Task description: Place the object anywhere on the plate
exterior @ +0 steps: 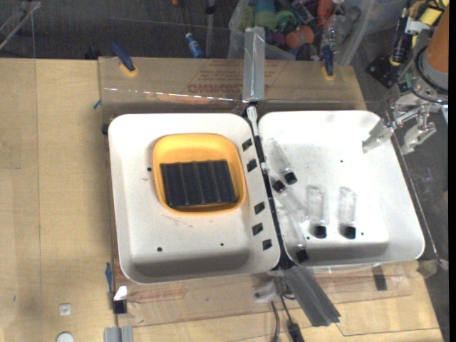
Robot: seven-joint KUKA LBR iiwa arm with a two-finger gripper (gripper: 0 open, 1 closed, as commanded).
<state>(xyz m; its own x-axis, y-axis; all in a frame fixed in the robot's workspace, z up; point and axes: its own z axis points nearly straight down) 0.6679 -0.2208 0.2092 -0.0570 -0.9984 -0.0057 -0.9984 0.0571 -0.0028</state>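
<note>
The gripper [399, 130] hung at three o'clock above the right bin [370, 127], fingers spread, holding nothing. Three clear bottles [314, 209] lay at five o'clock. Picking one remained, then carrying it to the plate [197, 172] at nine o'clock.

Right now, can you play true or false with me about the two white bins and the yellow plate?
1. The yellow plate sits in the left bin. True.
2. A dark ridged block lies on the plate. True.
3. The clear little bottles with black caps are in the left bin. False: they lie in the right bin.
4. The gripper is over the plate. False: it is near the upper right corner of the right bin.
5. Something sits between the gripper's fingers. False: nothing shows there.
</note>
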